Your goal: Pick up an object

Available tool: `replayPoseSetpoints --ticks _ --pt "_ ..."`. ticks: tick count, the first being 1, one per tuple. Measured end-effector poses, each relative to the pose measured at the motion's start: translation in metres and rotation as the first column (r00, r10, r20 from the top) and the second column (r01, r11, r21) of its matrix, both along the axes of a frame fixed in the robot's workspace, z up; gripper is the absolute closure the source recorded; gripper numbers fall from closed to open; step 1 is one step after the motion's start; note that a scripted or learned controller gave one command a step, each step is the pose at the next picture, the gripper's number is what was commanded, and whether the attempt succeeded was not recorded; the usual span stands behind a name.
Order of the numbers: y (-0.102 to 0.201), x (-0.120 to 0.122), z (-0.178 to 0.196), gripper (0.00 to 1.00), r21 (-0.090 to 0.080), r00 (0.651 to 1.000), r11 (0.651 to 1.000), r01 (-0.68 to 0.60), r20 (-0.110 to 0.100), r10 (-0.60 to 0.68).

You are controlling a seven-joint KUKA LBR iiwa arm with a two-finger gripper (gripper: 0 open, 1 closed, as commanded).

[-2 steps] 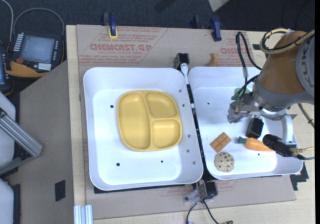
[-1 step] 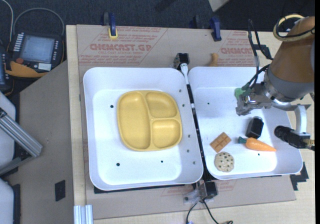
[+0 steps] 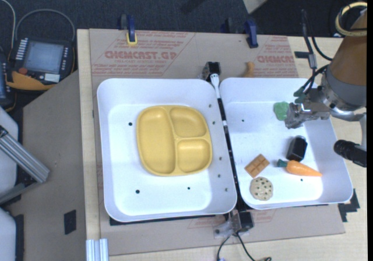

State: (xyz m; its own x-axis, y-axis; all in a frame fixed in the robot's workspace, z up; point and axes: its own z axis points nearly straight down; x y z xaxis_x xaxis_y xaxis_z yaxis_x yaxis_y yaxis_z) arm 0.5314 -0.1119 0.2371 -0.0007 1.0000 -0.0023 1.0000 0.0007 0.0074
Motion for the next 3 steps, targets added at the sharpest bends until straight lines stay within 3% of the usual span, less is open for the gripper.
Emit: replayPoseSetpoints --ticks 1,3 --pt "0.054 0.012 -0.013 1.0 0.004 1.0 1.0 -0.005 -0.009 0.005" --pt "0.167 0.03 -0.004 1.0 0.004 1.0 1.0 -0.006 -0.004 0.006"
